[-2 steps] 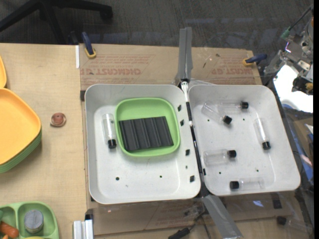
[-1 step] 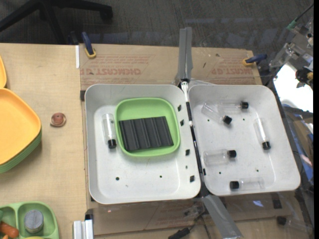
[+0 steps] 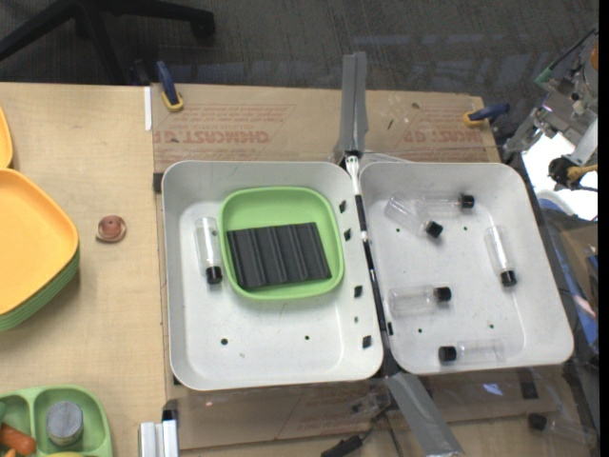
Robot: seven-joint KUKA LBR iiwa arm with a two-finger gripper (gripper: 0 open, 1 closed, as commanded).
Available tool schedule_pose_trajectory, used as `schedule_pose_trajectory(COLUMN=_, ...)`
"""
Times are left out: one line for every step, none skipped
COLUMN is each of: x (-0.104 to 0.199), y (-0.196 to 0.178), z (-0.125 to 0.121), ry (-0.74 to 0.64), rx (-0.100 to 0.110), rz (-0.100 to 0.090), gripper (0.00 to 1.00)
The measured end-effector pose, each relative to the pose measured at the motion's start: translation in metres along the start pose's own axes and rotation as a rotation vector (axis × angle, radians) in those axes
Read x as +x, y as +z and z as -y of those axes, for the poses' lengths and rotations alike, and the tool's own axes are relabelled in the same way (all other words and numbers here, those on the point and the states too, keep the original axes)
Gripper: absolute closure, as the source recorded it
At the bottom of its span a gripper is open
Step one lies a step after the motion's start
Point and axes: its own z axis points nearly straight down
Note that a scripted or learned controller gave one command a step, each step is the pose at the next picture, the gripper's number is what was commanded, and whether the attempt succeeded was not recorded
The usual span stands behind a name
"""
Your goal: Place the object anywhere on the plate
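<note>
Grey carpet and a chair base [image 3: 114, 8] sit behind the bench [image 3: 105, 150], which carries a left bin [image 3: 276, 365] and a right bin [image 3: 466, 260] side by side. You'll find the end effector [image 3: 571, 127] parked high at the 2 o'clock corner of the scene, just outside the right bin's rim. Whether it is spread or pressed together I cannot tell at this angle, and nothing can be seen in its grasp.

The green plate [image 3: 281, 196] lies in the upper half of the left bin, toward 8 o'clock from the end effector and well apart from it. A dark ridged slab [image 3: 278, 255] already covers most of the plate's floor (it may be a liner, not the object).

The likelier candidates are the clear vials. Nearest the end effector is the right-hand vial [image 3: 500, 253], at about its 7 o'clock, with its long axis running roughly 12 to 6 and its black cap at the 6 o'clock end. Three more vials lie in that bin, and another vial [image 3: 206, 248] lies just beside the plate at its 9 o'clock.

My reading is that you have yet to pick anything. Expect round, slippery glass on a smooth white floor, though there is open room around each one.
</note>
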Motion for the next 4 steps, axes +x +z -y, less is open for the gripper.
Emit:
schedule_pose_trajectory(x=0.006, y=-0.021, z=-0.009, ry=0.031, rx=-0.001, rz=-0.001, gripper=0.0)
schedule_pose_trajectory(x=0.008, y=-0.001, z=-0.003, ry=0.055, rx=0.0, rz=0.0, gripper=0.0)
schedule_pose_trajectory(x=0.008, y=0.005, z=-0.004, ry=0.092, rx=0.001, rz=-0.001, gripper=0.0)
schedule_pose_trajectory(x=-0.009, y=-0.024, z=0.006, ry=0.153, rx=0.0, rz=-0.001, gripper=0.0)
